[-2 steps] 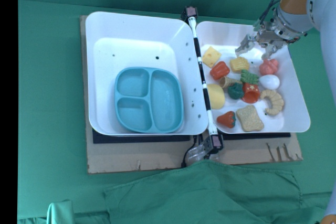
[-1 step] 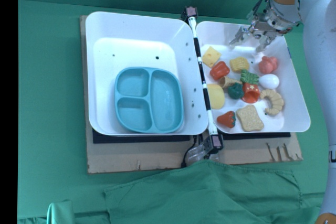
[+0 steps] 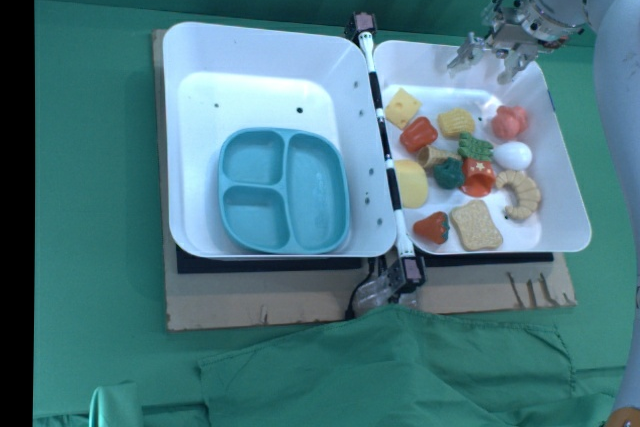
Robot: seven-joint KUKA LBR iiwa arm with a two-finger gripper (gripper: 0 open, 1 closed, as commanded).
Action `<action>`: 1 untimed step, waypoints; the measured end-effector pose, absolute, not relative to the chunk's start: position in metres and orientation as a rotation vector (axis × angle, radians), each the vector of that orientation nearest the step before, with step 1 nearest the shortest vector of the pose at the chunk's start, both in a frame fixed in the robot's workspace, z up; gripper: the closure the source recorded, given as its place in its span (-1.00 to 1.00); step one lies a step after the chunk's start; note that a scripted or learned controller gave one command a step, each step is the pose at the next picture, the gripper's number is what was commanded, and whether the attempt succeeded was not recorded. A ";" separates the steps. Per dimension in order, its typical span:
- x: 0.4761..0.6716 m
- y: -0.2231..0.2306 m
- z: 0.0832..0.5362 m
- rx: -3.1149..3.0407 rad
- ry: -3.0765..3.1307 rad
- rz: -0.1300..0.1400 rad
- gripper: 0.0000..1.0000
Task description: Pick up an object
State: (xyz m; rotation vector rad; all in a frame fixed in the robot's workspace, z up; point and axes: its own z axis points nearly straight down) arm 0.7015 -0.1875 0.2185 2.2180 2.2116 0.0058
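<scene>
toy food loose in the right bin, tool above its far rim, fingers spread, nothing between

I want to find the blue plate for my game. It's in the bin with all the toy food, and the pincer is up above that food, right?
Not quite. The camera view shows the blue plate alone in the left bin, not with the toy food. The food lies in the right bin. The rest is right: the pincer is up above that food.
</scene>
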 end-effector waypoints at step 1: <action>0.701 -0.187 0.203 2.222 2.216 -0.002 -1.00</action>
